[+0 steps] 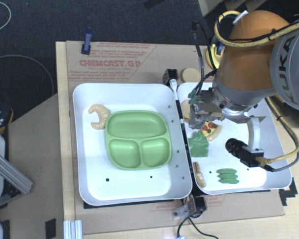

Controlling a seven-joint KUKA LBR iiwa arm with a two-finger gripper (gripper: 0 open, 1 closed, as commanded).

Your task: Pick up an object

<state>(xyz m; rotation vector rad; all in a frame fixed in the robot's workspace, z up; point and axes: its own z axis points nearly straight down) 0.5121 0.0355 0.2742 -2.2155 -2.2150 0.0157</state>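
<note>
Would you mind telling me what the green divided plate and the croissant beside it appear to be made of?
The green divided plate looks like moulded plastic, matte to satin: uniform colour, rounded compartment edges, soft sheen. The croissant is probably a plastic or rubbery toy; its tan surface looks smooth and evenly coloured, though it is too small to be sure.

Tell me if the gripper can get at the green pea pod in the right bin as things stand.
Probably yes. The pea pod lies alone on bare floor near the right bin's front edge, with nothing on top of it. The gripper sits over the pizza slice, farther back in the same bin.
</note>
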